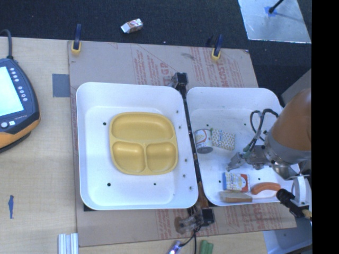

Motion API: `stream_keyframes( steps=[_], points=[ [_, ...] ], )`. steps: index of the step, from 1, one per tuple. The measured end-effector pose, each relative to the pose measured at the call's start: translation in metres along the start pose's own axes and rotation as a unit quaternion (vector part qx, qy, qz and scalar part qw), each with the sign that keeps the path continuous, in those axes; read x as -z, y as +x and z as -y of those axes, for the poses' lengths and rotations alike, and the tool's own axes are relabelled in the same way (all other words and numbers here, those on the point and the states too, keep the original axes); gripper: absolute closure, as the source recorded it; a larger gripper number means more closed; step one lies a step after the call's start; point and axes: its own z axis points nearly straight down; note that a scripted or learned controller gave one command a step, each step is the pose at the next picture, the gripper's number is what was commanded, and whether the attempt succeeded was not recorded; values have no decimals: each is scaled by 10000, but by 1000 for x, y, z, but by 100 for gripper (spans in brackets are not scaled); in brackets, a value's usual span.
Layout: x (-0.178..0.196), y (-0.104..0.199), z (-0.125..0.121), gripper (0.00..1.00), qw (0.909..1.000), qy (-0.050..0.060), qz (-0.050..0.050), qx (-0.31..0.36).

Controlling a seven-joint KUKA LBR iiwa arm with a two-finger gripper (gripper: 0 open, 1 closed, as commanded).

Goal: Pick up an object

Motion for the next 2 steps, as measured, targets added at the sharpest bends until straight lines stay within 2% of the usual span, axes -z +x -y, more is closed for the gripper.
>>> stream_keyframes(
  steps=[1,2],
  points=[
    [-13,25,-70,0,10000,56,-5,-25],
    [-15,41,-125,0,10000,55,7,-59]
  ],
)
